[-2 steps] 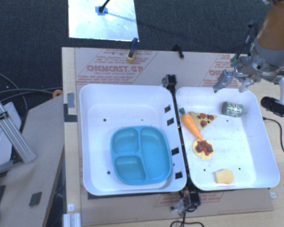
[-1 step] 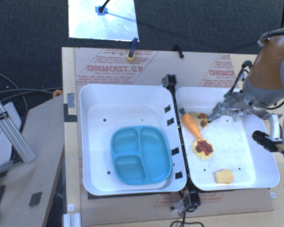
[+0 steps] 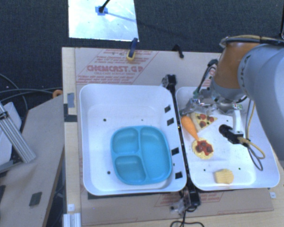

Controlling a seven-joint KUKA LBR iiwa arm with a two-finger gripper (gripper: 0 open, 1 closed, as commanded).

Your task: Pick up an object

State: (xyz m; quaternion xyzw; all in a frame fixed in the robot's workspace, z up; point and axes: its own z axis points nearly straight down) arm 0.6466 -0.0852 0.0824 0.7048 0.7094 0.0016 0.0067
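Pizza slice (image 3: 205, 120) lying flat in right bin (image 3: 262, 174), toward far left corner, directly beneath gripper (image 3: 202, 106). Carrot (image 3: 189, 126) just beside it to the left; round topped pastry (image 3: 203, 148) nearer; pale cracker (image 3: 223, 176) near front edge. Blue divided plate (image 3: 141, 154) in left bin (image 3: 92, 126), well apart. Claw state: cannot tell, fingertips hidden among wrist hardware. Judged a light, rigid plastic toy, thin and smooth, likely to slip. Best taken across the narrow width, pinching the straight edges, not the flat face.
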